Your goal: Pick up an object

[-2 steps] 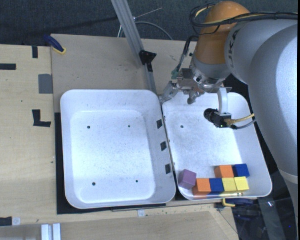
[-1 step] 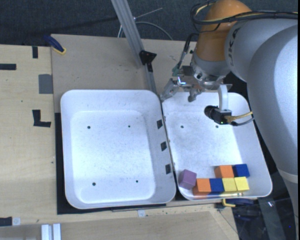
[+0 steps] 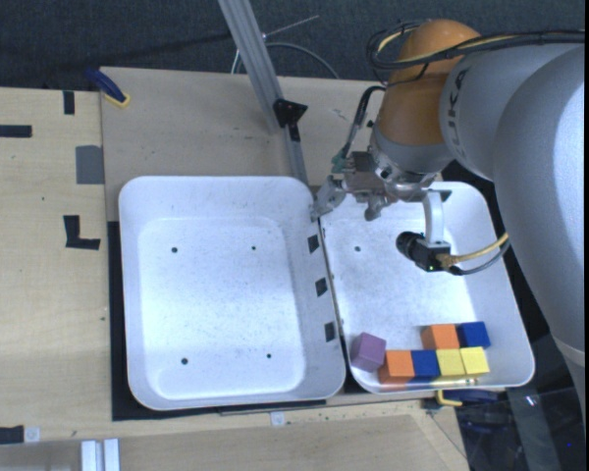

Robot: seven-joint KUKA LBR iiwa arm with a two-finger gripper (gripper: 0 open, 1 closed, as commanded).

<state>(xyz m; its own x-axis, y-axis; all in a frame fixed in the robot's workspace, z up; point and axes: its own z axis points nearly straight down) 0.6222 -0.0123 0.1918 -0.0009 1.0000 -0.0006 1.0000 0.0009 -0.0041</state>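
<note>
Camera view – coloured blocks [image 3: 442,353] clustered at right bin's [image 3: 393,283] near edge, purple one apart; hand [image 3: 373,196] hovers at far rim, grip state unclear.

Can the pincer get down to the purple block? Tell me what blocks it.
Probably yes. The purple block lies apart at the left end of the cluster, open from above, in the right bin under the arm.

White speckled bins [image 3: 216,292] held 1 purple block [image 3: 370,349], 2 orange [image 3: 400,363], 2 blue [image 3: 473,335], 2 yellow [image 3: 452,363].
</note>
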